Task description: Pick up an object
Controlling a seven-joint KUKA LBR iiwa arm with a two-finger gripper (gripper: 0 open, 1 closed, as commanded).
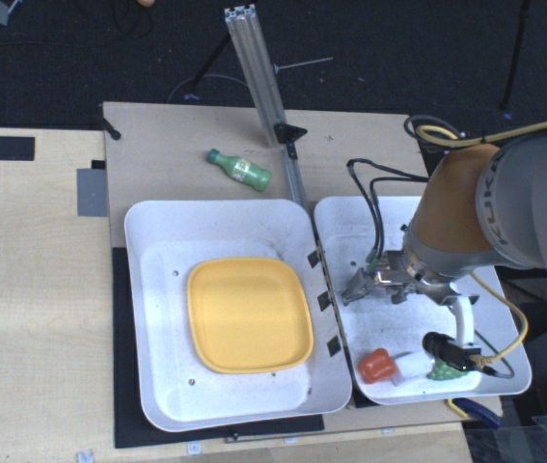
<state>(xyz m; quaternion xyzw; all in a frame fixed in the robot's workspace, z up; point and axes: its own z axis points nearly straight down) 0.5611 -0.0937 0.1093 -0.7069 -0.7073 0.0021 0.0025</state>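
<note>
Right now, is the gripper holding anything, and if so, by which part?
Cannot be told. The gripper sits low in the right bin, largely hidden under the arm's wrist. The red object and green object lie apart from it, near the bin's front edge.

Two bins sat side by side on the bench.

The left bin [148,258] held a plate [250,313] in its middle. The right bin [350,222] held a toy pepper [378,365] near its front edge, with a small leafy toy [444,371] just to the right of it. The arm [480,201] reached over the right bin. Behind the left bin, a little bottle [239,169] lay on its side on the bench [157,138], left of a slanted metal rail [259,61].
</note>
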